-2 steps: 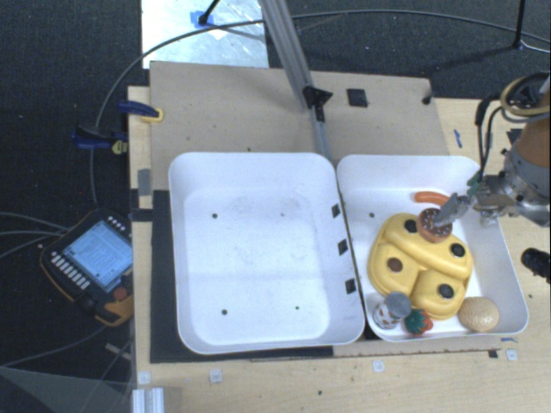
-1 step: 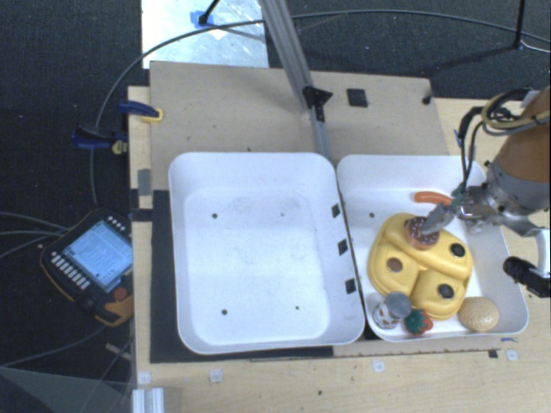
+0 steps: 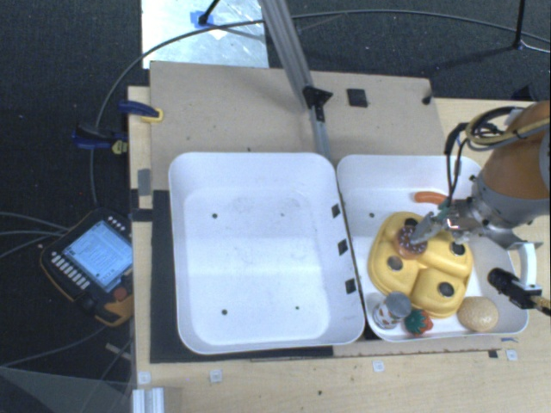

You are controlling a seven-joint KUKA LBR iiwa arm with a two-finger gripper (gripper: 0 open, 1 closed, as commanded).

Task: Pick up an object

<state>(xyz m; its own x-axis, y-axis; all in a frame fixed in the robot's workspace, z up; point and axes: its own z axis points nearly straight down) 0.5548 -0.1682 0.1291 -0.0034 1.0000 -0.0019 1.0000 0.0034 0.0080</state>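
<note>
The right bin [image 3: 362,188] holds a large yellow plastic toy [image 3: 430,274] with dark round spots. My gripper [image 3: 418,234] reaches in from the right and hovers right over the toy's upper left part, at or close to its surface. A small orange piece [image 3: 430,198] lies behind the gripper near the bin's back wall. Along the front wall sit a tan egg-shaped object [image 3: 478,313], a small grey-topped cup [image 3: 395,306] and a little green and red item [image 3: 417,321].
The left bin [image 3: 194,317] stands beside the right one, sharing a raised divider [image 3: 343,248]. A slanted metal pole [image 3: 288,41] crosses behind the bins. A handheld control pendant [image 3: 93,261] lies off the bench at the left.
</note>
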